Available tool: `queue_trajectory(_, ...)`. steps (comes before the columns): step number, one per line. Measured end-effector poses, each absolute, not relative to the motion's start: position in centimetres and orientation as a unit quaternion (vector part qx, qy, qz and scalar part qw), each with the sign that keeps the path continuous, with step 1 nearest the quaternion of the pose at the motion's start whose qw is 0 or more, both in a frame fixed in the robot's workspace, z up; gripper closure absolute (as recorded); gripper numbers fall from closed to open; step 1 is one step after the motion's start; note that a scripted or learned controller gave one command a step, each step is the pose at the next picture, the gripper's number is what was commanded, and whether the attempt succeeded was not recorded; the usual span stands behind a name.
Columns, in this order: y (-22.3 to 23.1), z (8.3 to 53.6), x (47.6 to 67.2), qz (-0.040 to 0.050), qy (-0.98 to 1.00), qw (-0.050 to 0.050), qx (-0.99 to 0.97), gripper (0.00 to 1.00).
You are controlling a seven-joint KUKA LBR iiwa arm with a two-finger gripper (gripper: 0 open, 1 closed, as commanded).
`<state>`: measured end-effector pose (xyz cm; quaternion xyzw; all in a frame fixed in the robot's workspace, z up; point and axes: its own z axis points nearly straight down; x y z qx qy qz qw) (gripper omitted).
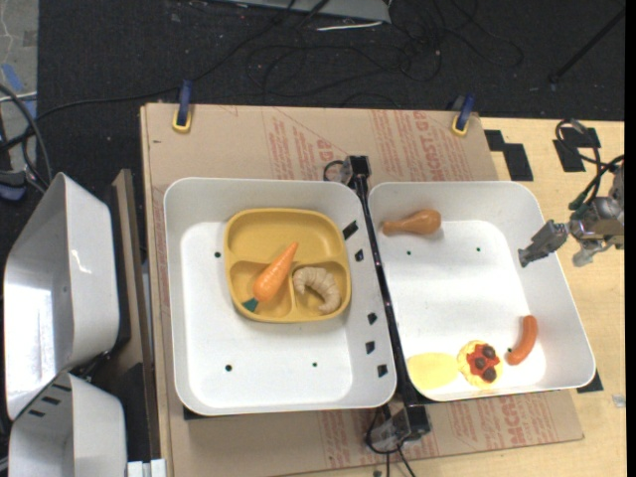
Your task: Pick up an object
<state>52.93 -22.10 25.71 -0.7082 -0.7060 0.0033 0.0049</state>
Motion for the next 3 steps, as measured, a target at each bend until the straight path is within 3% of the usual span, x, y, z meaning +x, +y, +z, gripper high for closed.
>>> queue_trajectory(1, -22.0, 26.4, 53.2, 0.0003, -0.708, 0.000, -0.707, 0.00)
queue_trajectory(3, -22.1, 15.4, 53.4, 0.0011, -0.706, 0.002, -0.708, 0.00)
